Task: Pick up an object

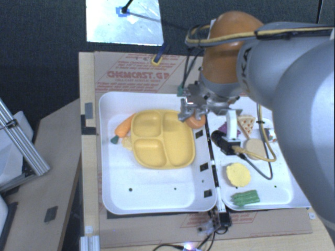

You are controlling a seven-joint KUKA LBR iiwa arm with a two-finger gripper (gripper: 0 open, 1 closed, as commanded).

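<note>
A small orange object (pixel 197 122) is lying in the left bin (pixel 112 192) at its far right corner, touching the yellow divided tray (pixel 157 140); the gripper (pixel 189 110) is hovering directly over it, and whether it is gripping anything cannot be told. A toy carrot (pixel 124 125) is resting at the tray's far left. In the right bin (pixel 282 195), a yellow disc (pixel 238 174) and green piece (pixel 245 197) are sitting well apart. In my judgement, the descent should be centring on the orange object, avoiding the tray rim.
</note>
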